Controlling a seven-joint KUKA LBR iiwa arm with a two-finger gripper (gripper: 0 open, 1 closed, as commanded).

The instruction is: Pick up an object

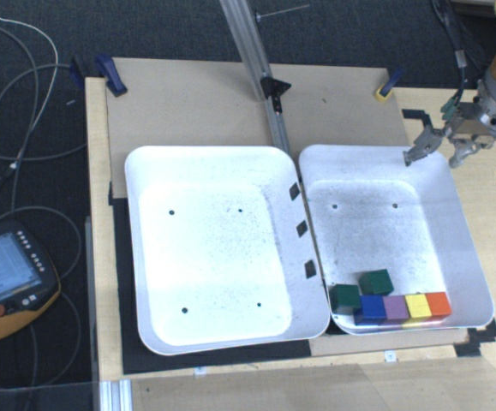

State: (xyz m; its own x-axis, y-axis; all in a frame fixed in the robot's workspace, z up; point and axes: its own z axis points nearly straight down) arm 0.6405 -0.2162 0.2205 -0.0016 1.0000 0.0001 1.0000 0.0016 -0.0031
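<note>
Several small blocks lie along the front edge of the right bin (453, 221): a dark green block (344, 297), another green block (375, 282), a blue block (371, 308), a purple block (397, 307), a yellow block (417, 306) and an orange block (438, 303). My gripper (439, 150) hangs over the bin's far right corner, well away from the blocks. Its two fingers (420, 150) are spread apart with nothing between them.
The left bin (145, 229) sits beside the right one, joined by black clips at the seam. A metal pole (248, 41) slants up from between the bins. A teach pendant (8, 276) and cables lie off the bench at the left.
</note>
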